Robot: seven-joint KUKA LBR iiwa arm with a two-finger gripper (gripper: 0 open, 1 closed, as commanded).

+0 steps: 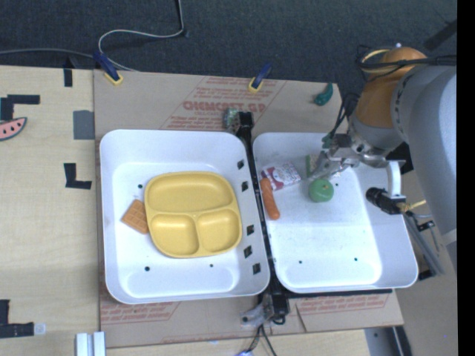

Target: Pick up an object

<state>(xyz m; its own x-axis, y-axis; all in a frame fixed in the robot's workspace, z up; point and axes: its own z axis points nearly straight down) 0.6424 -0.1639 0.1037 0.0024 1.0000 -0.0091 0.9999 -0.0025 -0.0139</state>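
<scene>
In the right bin (371, 269) lie a green round object (321, 191), an orange carrot-like piece (270, 201) by the left wall, and a red-and-white packet (281, 176). My gripper (327, 165) hangs over the bin's upper part, just above the green object, its fingers pointing down toward it. From this angle I cannot make out whether the tips touch the green object. The left bin (126, 273) holds a yellow divided plate (193, 212) and an orange cracker-like square (135, 216) at the plate's left edge.
The arm with its orange band (375, 99) enters from the upper right and covers the right bin's far right corner. A black divider (252, 199) runs between the bins. Blue and yellow clamps (260, 78) sit on the cardboard behind.
</scene>
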